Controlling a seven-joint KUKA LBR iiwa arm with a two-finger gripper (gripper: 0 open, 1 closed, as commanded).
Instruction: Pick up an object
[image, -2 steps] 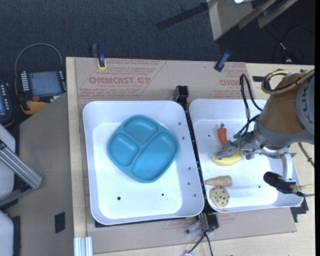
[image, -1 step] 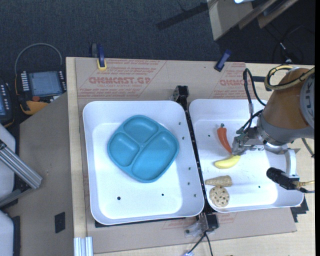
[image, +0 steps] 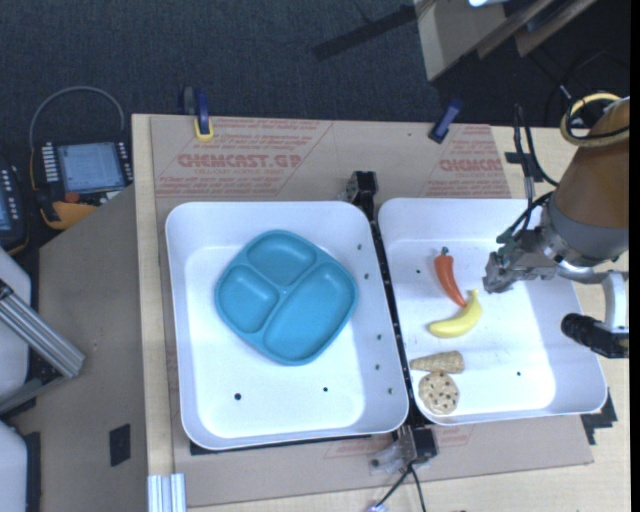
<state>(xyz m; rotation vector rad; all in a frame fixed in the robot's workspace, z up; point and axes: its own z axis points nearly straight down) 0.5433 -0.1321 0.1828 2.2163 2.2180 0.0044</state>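
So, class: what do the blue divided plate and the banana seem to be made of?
The blue plate looks like moulded plastic: one even colour, smooth soft-edged compartments, a dull sheen. The banana is probably a plastic toy: uniform yellow, no spots, though the picture is too coarse to be sure.

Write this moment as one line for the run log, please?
gripper: over right bin, nothing visibly held | nearest: banana, red pepper | left bin: blue plate
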